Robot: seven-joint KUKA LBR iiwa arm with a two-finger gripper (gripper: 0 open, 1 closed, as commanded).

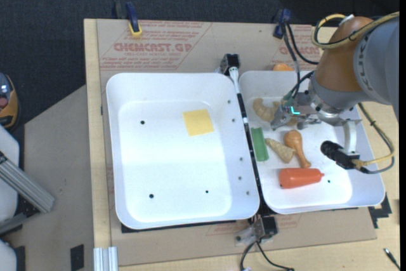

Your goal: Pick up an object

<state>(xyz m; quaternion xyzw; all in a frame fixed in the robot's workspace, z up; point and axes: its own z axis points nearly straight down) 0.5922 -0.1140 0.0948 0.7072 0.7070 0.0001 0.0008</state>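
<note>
Objects for the pick lie loose in the right bin [339,195].

Bench [158,41]: pale board with red print, bearing both white bins side by side, rims meeting down the middle.

Left bin [165,181]: one flat yellow square [198,122] on its floor, toward the far right part.

Arm [380,66]: grey with an orange band [336,70], reaching in from the right over the far half of the right bin.

Gripper [290,113]: low over the far left part of the right bin, small teal light on it. Open or closed cannot be told from this angle, nor whether it has hold of anything.

Right bin contents, by size:
- Carrot [300,178], red-orange, lying crosswise near the front, apart from the rest.
- Green stick [259,144], lying along the left wall, just beside it.
- Tan drumstick [294,144], mid-bin, round end toward the gripper and just in front of it.
- Pale beige lump [262,108], far left, just beside the gripper.
- Pale cone [278,149], between green stick and drumstick, close against the drumstick.
- Small orange piece [282,66] at the far rim, partly behind cables; inside or outside the bin cannot be told.
</note>
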